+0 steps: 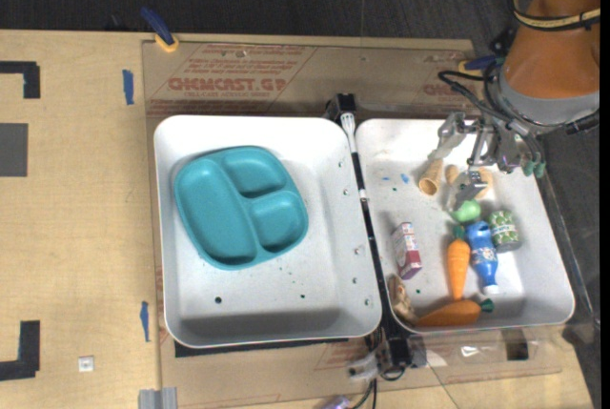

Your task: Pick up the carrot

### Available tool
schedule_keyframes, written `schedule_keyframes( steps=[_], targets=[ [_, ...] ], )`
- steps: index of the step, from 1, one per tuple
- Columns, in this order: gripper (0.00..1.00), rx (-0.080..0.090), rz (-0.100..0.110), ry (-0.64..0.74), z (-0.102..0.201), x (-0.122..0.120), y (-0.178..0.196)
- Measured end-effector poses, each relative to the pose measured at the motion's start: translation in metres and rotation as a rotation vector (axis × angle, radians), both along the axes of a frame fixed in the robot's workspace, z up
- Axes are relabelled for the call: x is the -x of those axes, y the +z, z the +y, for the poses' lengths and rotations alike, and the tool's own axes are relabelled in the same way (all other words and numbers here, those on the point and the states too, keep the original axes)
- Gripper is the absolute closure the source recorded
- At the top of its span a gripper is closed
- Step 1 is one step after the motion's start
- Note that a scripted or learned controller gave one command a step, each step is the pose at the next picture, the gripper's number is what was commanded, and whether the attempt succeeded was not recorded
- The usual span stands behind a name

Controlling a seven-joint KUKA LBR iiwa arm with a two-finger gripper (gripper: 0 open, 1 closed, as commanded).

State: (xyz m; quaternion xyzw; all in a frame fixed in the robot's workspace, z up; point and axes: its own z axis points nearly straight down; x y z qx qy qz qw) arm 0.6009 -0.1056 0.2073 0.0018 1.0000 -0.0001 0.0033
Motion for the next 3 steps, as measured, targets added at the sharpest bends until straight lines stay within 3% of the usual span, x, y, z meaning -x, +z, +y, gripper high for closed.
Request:
schedule_keyframes(
  steps=[1, 2, 3],
  targets=[
    [0.00, 0.002, -0.005, 0.297, 0.010, 0.035, -0.107],
    [0.00, 0.007, -0.006, 0.624, -0.071, 0.073, -0.117],
    [0.00, 0.008, -0.010, 0.677, -0.024, 0.101, -0.117]
  ],
)
